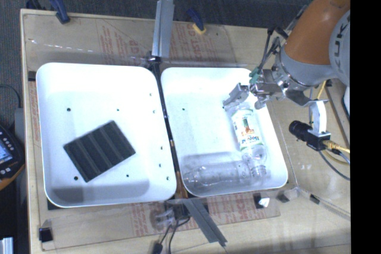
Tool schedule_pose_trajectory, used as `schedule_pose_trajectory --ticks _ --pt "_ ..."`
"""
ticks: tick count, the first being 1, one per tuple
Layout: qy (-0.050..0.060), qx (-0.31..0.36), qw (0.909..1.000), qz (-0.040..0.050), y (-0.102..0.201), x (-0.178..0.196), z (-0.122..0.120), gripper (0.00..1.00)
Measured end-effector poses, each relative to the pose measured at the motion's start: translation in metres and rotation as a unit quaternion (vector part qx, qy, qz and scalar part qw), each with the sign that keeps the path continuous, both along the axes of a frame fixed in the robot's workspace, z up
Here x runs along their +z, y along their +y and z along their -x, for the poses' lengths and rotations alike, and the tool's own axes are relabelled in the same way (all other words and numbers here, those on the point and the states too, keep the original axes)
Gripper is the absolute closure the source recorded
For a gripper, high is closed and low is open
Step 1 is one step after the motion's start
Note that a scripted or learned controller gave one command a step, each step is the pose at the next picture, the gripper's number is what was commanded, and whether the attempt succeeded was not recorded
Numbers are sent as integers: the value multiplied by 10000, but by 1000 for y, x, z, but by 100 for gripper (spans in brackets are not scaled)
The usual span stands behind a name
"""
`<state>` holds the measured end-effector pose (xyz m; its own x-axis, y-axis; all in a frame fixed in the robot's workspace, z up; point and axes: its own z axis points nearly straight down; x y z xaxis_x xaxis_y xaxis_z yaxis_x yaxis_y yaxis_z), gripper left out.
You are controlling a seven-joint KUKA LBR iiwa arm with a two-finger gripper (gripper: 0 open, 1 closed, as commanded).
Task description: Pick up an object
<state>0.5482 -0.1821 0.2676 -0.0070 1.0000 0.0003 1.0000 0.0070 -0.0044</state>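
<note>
The gripper (pixel 241 97) hangs low in the right bin (pixel 196 77), just over the top of a small labelled bottle (pixel 246 131); whether its fingers are apart or together cannot be told. A clear bottle (pixel 223 172) lies near.

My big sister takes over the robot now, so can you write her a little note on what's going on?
Hand: low over the upper part of the right white bin, at the top end of the small labelled clear plastic bottle. Whether it grips anything cannot be told.
Things: that bottle lies along the right bin's right side; a larger clear plastic bottle lies across the bin's near edge. A dark ribbed rectangular pad lies flat in the left white bin.
Done: nothing lifted; everything rests in the bins.
Left: grasp one object and raise it.
</note>
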Motion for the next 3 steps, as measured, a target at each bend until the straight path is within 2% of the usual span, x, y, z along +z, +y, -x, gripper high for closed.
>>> schedule_pose_trajectory --ticks 1,2,3 --pt "4 -141 9999 2 -28 -61 -6 0" --pt "1 260 9997 -11 -24 -88 -6 0" --pt "-12 421 9991 -4 -27 -100 11 0"
